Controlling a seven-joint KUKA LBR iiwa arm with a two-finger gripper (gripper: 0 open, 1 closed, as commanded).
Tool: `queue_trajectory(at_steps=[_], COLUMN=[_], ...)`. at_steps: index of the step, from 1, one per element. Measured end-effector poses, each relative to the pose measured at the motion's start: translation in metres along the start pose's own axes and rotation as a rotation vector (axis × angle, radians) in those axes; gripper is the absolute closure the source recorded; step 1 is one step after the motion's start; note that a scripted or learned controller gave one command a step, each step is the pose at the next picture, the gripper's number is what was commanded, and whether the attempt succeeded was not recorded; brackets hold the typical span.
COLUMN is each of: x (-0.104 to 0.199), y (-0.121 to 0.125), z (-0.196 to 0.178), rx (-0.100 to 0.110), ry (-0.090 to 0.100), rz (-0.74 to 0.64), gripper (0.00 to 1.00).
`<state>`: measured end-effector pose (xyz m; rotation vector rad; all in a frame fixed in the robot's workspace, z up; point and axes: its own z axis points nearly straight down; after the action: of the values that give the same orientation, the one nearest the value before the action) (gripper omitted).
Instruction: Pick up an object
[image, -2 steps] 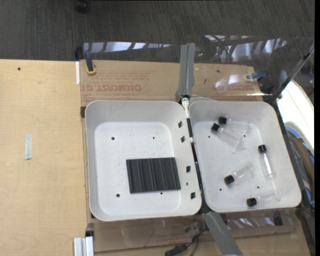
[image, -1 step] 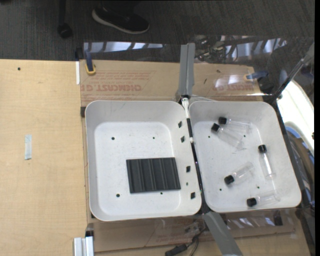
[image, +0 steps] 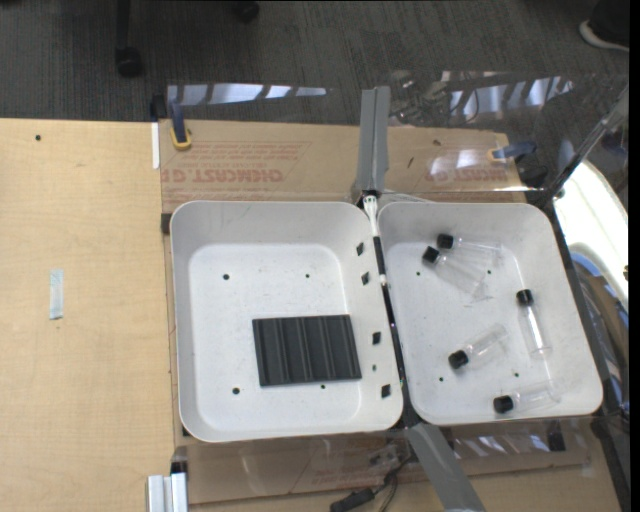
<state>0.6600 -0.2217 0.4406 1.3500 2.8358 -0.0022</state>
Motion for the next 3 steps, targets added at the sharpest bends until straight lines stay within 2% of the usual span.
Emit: queue_trajectory(at_steps=[3], x=[0.0052], y=[-0.0065], z=[0.0002], rx=[0.000], ry=[0.000], rz=[-0.271], gripper=[1.00])
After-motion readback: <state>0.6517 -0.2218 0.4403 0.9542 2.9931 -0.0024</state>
